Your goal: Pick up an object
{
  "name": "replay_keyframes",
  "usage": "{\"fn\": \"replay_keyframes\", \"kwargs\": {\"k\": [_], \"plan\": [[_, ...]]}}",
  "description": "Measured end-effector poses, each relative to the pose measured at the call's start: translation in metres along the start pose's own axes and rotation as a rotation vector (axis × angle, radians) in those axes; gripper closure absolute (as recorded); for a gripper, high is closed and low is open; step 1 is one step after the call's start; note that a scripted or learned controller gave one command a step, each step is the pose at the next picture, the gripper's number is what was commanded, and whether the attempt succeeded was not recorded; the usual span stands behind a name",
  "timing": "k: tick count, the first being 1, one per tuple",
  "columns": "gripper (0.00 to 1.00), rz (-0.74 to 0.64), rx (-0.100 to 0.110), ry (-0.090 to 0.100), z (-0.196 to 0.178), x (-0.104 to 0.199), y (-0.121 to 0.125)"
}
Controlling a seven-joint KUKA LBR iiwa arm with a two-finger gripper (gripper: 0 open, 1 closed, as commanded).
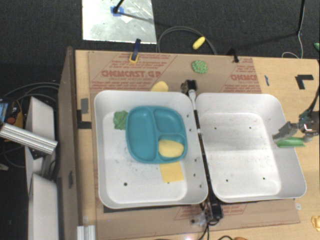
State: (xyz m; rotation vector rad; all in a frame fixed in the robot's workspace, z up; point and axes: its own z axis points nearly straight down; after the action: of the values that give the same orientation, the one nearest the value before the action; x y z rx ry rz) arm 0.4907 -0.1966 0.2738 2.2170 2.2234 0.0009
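In the left bin a teal divided plate holds a rounded yellow piece in its lower right compartment. A flat yellow square lies on the bin floor just below the plate. A green leafy piece sits against the plate's left edge. My gripper hangs over the right rim of the right bin. A long green object shows directly under it; whether it is gripped or just lying on the rim cannot be made out.
A pale yellow object rests on the cardboard behind the left bin, and a round green one lies farther back. A clamp sits where the bins meet. Cables and a metal sheet are on the dark floor beyond.
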Motion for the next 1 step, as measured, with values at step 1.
{"fn": "replay_keyframes", "kwargs": {"k": [1], "plan": [[0.0, -0.01, 0.011, 0.008, 0.1278, 0.1053, -0.0053]]}}
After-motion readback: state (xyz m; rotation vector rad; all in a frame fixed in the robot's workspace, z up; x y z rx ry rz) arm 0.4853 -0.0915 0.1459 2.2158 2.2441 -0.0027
